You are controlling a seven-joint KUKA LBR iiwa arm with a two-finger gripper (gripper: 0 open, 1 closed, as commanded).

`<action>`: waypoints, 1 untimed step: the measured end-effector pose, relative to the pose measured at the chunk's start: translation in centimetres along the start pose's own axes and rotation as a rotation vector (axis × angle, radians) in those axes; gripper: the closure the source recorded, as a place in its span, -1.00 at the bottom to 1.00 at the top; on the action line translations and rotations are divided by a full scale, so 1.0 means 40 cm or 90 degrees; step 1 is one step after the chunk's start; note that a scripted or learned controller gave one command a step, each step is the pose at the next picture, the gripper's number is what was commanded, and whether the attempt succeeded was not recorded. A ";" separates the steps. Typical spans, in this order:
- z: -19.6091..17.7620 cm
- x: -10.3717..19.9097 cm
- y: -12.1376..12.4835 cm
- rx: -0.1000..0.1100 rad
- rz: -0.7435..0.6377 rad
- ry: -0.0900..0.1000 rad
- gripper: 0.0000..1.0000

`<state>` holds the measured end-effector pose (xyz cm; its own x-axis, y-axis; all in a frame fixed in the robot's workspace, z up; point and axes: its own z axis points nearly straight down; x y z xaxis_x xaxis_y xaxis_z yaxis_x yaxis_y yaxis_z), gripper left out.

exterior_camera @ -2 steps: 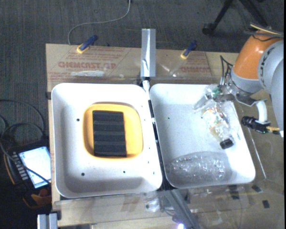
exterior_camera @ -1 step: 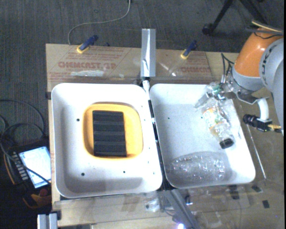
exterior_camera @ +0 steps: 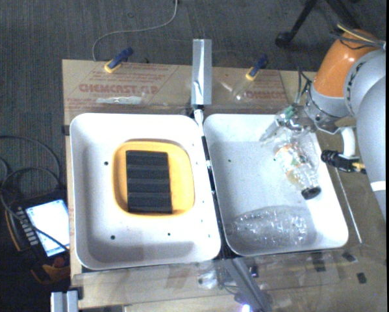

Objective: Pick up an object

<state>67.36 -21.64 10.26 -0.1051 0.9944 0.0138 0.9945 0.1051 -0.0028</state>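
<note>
A clear plastic bottle [exterior_camera: 297, 160] with a black cap [exterior_camera: 311, 191] lies slanted in the upper right part of the right bin [exterior_camera: 246, 174]. My gripper [exterior_camera: 290, 119] is at that bottle's upper end, under the orange band of the arm [exterior_camera: 340, 67]. The clear plastic and the gripper blur together there. A second clear, crumpled bottle [exterior_camera: 269, 225] lies along the right bin's near wall. In the left bin [exterior_camera: 90, 194] sits a yellow tray [exterior_camera: 121, 174] with a black ridged block [exterior_camera: 149, 181] inside it.
A metal post [exterior_camera: 201, 70] stands behind the seam between the bins. Two blue-handled clamps [exterior_camera: 118, 59] [exterior_camera: 256, 65] sit on the cardboard at the back. A black and yellow connector [exterior_camera: 340, 159] juts from the arm over the right bin's rim.
</note>
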 end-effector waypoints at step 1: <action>-0.159 0.117 0.000 -0.003 0.011 -0.009 1.00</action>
<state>66.92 -17.09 16.67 -0.0884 0.9961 -0.0001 0.9961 0.0884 0.0011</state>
